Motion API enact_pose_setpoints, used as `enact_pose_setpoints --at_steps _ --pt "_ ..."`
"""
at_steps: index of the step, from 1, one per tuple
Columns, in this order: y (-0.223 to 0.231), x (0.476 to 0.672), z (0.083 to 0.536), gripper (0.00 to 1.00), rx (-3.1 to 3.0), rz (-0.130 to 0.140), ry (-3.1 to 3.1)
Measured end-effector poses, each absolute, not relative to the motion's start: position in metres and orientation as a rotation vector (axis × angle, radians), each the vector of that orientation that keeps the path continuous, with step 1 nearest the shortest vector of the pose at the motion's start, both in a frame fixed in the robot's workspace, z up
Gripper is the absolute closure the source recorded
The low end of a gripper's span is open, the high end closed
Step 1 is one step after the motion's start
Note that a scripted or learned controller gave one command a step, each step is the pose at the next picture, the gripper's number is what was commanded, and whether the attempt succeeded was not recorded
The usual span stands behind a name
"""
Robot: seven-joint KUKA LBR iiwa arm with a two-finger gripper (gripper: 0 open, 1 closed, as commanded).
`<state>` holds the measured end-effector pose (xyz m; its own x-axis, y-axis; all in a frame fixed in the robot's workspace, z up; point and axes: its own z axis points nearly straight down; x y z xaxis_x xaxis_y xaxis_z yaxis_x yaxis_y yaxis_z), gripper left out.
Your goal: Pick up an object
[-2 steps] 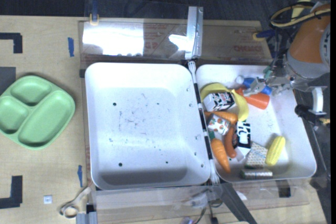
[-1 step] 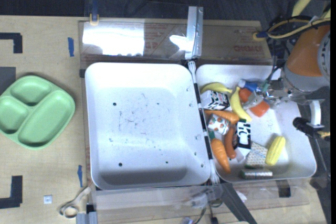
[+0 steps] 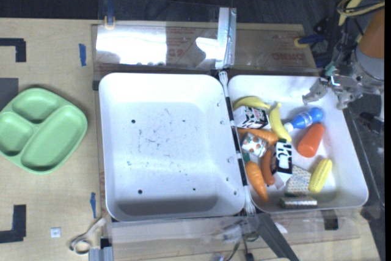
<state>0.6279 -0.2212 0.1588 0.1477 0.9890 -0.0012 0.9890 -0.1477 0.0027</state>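
**Gripper above a crowded right bin**

At the lower right of the frame, the right bin [image 3: 357, 189] holds a heap of toys: a dark marker [image 3: 298, 203] along its near edge, a corn cob [image 3: 321, 174], carrots [image 3: 257, 179], an orange cylinder [image 3: 310, 139], a blue object [image 3: 306, 117] and a banana [image 3: 272, 114]. The left bin [image 3: 165, 137] sits beside it, and a green divided plate [image 3: 40, 129] lies at the far left. The gripper [image 3: 322, 87] hangs over the right bin's upper right corner, just above the blue object, nothing seen between its fingers; whether they are spread is unclear.
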Motion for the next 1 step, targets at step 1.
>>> enact_pose_setpoints --at_steps 1 --pt "-0.1678 0.6271 0.2624 0.00 2.651 0.000 1.683"
